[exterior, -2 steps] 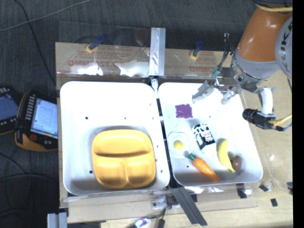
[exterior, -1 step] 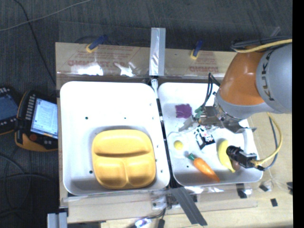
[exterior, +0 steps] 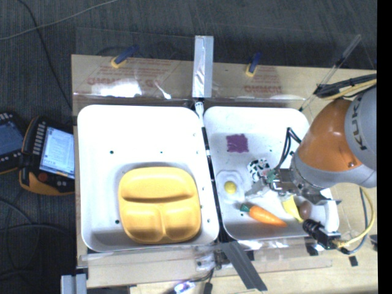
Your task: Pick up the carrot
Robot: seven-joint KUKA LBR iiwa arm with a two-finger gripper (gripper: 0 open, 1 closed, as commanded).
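Gripper (exterior: 264, 182): low over the right bin, just above the carrot's green end; finger spread impossible to tell from this view.
Arm: enters from the right, orange band bulging over the bin's right wall, wrist bent down and leftward toward the bin floor.
Carrot (exterior: 264, 214): lying flat near the front wall of the right bin (exterior: 214, 164), green tip to the left, not between the fingers.
Near the gripper: small black-and-white toy (exterior: 258, 165), a yellow round piece (exterior: 230, 187) to the left.
Farther back: purple square (exterior: 237, 143).
Left bin (exterior: 98, 139): holds a large yellow moulded tray (exterior: 159, 204).
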